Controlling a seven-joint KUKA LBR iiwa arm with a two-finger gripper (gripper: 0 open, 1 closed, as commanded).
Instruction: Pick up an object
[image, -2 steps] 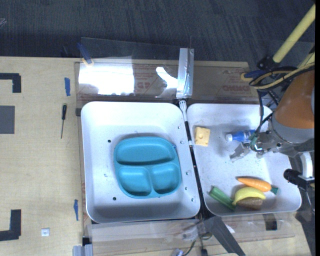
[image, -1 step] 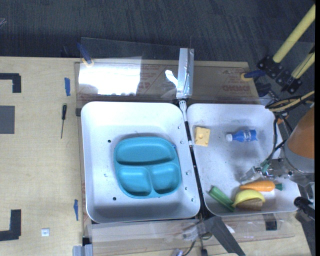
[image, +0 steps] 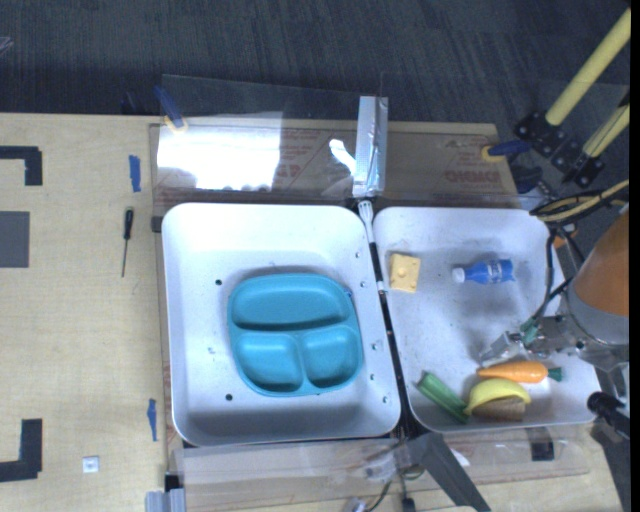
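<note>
The desk (image: 70, 330) stretches wide and pale under everything, carrying two shallow white bins side by side. The left bin (image: 190, 250) holds one thing: a blue plate (image: 293, 333) with three compartments, one long section at the far side and two smaller ones nearer the camera, lying flat in the middle of the bin.

Over to the right bin (image: 440, 235), and this is where the action is. The grey arm (image: 605, 290) comes in from the right, its orange band showing at the frame's edge, and the claw (image: 522, 340) sits low over the bin floor near the right side. It is small and partly blurred here, so I cannot tell whether it is released or clenched, and nothing is plainly seen gripped in it.

Count the loose items in this bin: five. One carrot (image: 514, 373), orange, lies just below the claw, very near it. One banana (image: 497, 397) sits just beside the carrot, touching it or nearly so, against the bin's near wall. One green stick-shaped piece (image: 441, 394) lies tilted to the left of the banana, its end meeting it. One blue bottle (image: 486, 271) rests on its side toward the far part of the bin, well apart from the cluster. One yellow cheese cube (image: 404, 272) sits near the bin's left wall, level with the bottle.
</note>
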